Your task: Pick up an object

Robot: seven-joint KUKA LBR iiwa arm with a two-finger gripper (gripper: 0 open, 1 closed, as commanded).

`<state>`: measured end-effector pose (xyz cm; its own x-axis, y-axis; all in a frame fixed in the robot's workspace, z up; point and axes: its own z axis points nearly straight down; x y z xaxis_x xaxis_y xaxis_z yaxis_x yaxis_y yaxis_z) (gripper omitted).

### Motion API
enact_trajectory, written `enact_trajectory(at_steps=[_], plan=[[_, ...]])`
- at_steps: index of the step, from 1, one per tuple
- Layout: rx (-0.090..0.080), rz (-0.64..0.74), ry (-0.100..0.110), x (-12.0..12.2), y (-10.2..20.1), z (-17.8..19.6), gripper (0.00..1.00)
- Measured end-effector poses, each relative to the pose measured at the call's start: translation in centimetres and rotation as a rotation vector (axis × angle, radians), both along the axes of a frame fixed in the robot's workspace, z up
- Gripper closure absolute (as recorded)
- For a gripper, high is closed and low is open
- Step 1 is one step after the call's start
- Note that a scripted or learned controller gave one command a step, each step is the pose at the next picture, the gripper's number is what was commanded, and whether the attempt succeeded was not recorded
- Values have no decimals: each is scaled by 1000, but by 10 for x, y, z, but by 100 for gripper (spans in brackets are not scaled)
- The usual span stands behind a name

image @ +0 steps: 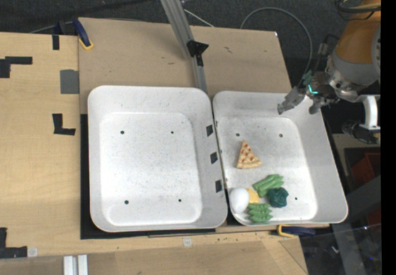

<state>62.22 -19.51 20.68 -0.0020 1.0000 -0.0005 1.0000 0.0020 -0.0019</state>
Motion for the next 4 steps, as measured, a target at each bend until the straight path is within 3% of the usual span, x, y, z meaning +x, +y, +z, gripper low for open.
enact_trajectory(at_steps=[2,3,4], plan=[[1,0,4,-12,-4,-100,0],[0,0,2,-12,-3,-120,0],[0,2,1,-12,-3,-108,100]])
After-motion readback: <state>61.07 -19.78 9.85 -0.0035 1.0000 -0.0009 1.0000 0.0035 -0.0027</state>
